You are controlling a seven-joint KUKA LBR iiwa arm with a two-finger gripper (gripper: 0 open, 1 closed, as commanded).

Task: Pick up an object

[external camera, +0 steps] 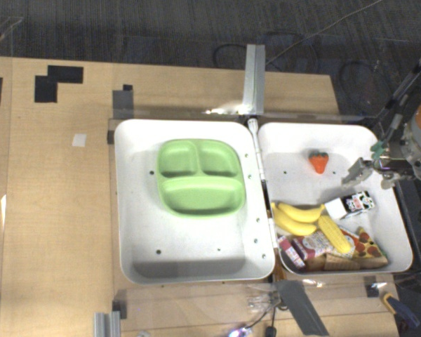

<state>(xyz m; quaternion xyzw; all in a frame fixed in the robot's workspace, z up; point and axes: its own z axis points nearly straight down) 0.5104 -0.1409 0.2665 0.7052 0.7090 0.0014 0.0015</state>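
so far nothing is picked up, as far as the view shows. the tool (368,170) hangs over the right side of the right bin (288,135), reaching in from the right, and its two fingers stand apart, released, with nothing between them. every candidate object lies on the bin floor: a small orange-red strawberry-like toy (319,162) sits alone near the middle, well apart from the rest; a banana bunch (295,216) lies lower down, with a corn cob (334,233) just beside it; a small black-and-white carton (358,203) lies near the tool, slightly below it. a dark red packet (292,250) and a pizza-like slice (356,251) crowd the front corner. the left bin (130,188) carries a green divided plate (200,175), far from the tool. both bins rest on the desk (49,223).

judging from this, the task is at its start: choosing a target, descending, closing and lifting all remain. the carton looks like the nearest target, though i cannot tell which one the arm is going for.
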